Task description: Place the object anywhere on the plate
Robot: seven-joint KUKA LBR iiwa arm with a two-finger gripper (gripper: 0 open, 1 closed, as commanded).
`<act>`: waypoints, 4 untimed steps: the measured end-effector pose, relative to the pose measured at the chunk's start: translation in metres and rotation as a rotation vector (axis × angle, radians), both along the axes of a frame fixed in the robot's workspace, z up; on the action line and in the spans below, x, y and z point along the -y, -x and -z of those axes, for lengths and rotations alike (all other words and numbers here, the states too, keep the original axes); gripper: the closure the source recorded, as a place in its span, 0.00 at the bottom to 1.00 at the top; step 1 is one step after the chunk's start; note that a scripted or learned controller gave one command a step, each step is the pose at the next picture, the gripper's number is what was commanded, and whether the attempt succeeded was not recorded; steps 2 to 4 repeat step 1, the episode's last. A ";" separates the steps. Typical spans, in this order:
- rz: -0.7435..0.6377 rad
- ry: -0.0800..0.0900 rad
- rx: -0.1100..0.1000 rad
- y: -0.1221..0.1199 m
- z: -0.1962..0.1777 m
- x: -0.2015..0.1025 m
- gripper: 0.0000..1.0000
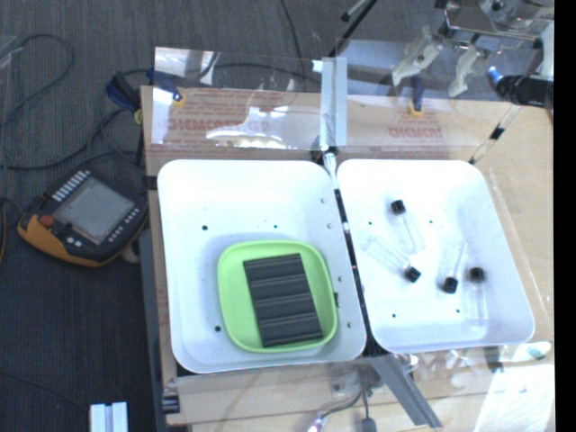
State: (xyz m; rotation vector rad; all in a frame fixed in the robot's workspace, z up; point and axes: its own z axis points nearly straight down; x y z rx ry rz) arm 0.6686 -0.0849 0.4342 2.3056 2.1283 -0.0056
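A green square plate [232, 282] lies in the left bin [189, 214], toward its front. A dark grey ribbed block [283, 299] rests flat on the plate and covers most of its middle. My gripper [438, 67] hangs high above the back edge of the right bin [486, 196], behind the bench's rear wall. Its two pale fingers [412, 63] are spread open with nothing between them. It is far from the plate, up and to the right.
Several clear vials with black caps [404, 223] lie scattered in the right bin. A metal divider [333, 115] stands between the bins at the back. A teach pendant [85, 216] lies on the floor to the left.
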 end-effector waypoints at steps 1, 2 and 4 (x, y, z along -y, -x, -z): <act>0.028 -0.001 -0.001 0.000 0.000 0.036 0.00; 0.028 -0.001 -0.001 0.000 0.000 0.036 0.00; 0.028 -0.001 -0.001 0.000 0.000 0.036 0.00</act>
